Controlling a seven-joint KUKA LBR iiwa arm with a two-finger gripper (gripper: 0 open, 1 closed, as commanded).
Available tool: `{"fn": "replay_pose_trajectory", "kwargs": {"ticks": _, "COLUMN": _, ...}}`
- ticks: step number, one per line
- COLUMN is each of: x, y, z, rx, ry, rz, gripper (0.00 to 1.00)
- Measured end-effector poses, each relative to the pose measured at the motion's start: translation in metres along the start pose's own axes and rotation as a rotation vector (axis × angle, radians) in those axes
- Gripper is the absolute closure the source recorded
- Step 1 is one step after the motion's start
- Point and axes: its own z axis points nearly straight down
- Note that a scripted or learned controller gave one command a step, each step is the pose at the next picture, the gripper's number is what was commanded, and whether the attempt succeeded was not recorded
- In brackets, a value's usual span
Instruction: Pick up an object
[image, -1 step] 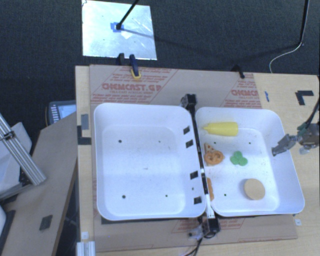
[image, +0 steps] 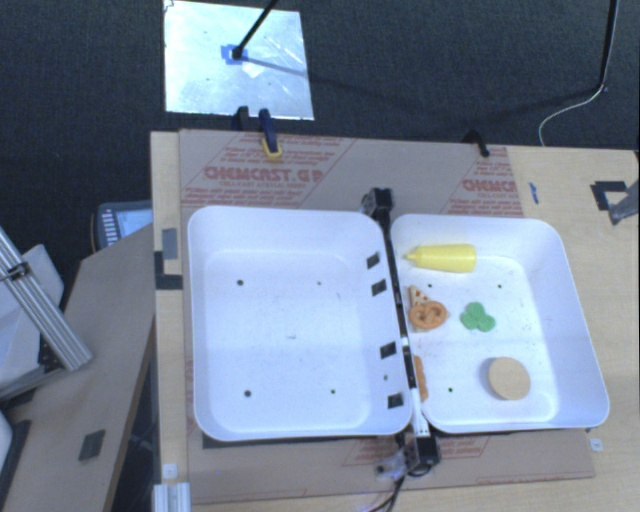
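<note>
On the bench (image: 600, 200) two white bins sat side by side, and the step in hand, as I judged it, was the very first: choosing a target and reaching in, with nothing lifted yet. The left bin (image: 290, 330) offered me nothing to take, so the work lay in the right bin (image: 530, 290).

Largest there was a yellow bottle-shaped piece (image: 442, 258), lying on its side near the far wall, its narrow end towards the divider. Next came a round tan disc (image: 509, 378), flat on the floor towards the near corner and well apart from the rest. A brown pretzel-like piece (image: 427, 314) lay close to the divider, with a small green piece (image: 477, 319) just beside it. A little orange scrap (image: 419, 378) was pressed against the divider wall.

The next move, I judged, called for coming down over the yellow piece or the disc, since each had clear room around it.

Of my pincer I could not tell whether it was apart or together, and nothing showed it touching or carrying any piece.
</note>
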Motion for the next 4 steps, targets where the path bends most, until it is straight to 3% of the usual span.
{"fn": "replay_pose_trajectory", "kwargs": {"ticks": 1, "x": 0.083, "y": 0.007, "z": -0.105, "rx": 0.006, "ry": 0.007, "rz": -0.007, "gripper": 0.00}}
{"fn": "replay_pose_trajectory", "kwargs": {"ticks": 2, "x": 0.078, "y": 0.007, "z": -0.109, "rx": 0.014, "ry": 0.006, "rz": -0.001, "gripper": 1.00}}
{"fn": "replay_pose_trajectory", "kwargs": {"ticks": 3, "x": 0.139, "y": 0.085, "z": -0.094, "rx": 0.020, "ry": 0.010, "rz": -0.005, "gripper": 1.00}}
{"fn": "replay_pose_trajectory", "kwargs": {"ticks": 4, "x": 0.235, "y": 0.072, "z": -0.097, "rx": 0.019, "ry": 0.012, "rz": -0.008, "gripper": 1.00}}
